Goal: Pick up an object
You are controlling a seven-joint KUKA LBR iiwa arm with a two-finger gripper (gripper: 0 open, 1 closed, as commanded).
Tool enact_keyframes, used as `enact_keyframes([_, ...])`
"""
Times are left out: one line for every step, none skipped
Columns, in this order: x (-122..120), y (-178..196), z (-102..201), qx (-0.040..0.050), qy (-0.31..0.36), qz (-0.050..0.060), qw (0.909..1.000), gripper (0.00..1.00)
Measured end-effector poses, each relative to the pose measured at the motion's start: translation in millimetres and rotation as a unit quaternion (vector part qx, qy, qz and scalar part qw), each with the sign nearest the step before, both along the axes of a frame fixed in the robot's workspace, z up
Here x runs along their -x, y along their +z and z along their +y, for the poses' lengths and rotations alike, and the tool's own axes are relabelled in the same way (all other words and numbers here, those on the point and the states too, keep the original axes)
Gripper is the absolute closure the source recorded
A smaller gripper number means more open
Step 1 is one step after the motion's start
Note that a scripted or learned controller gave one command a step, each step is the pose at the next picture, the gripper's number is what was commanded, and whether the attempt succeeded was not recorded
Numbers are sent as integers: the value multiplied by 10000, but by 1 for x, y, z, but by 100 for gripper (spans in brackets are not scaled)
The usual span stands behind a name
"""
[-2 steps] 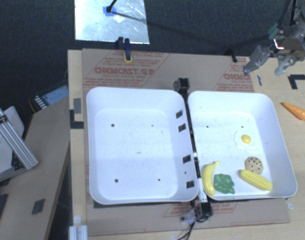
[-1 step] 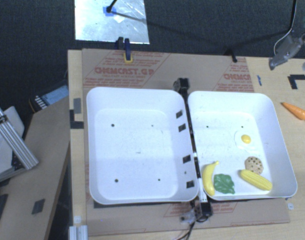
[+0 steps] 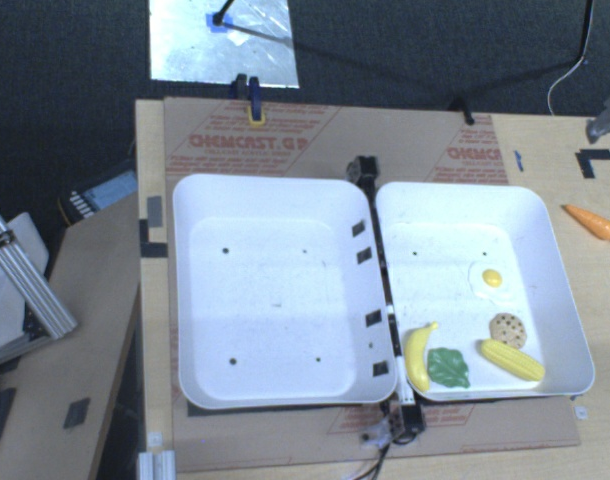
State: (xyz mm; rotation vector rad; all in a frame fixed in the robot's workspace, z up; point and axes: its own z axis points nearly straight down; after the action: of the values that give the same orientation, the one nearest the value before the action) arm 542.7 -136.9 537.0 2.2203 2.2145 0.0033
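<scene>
White bins (image 3: 275, 193) hold a yellow banana (image 3: 418, 356), green leaf (image 3: 449, 368), yellow corn (image 3: 512, 360), speckled tan cookie (image 3: 507, 328); an orange carrot (image 3: 592, 221) lies at right.

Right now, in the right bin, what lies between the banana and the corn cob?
In the camera view, a green leafy toy lies between the banana and the corn cob, touching the banana's right side; bare bin floor separates it from the corn.

Red block lettering reading "CHEMCAST" printed on the brown protective-paper sheet (image 3: 315, 133) lying under the two white bins, at the upper left beside the blue-and-yellow clamp (image 3: 253, 100), followed by shorter characters that look like "GP" but stay unsure. Same red print repeated at the sheet's upper right, slanted and too broken to read fully.
</scene>
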Motion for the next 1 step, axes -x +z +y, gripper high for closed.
enact_keyframes([50, -41, -70, -1, -24, 31, 10000, 0])
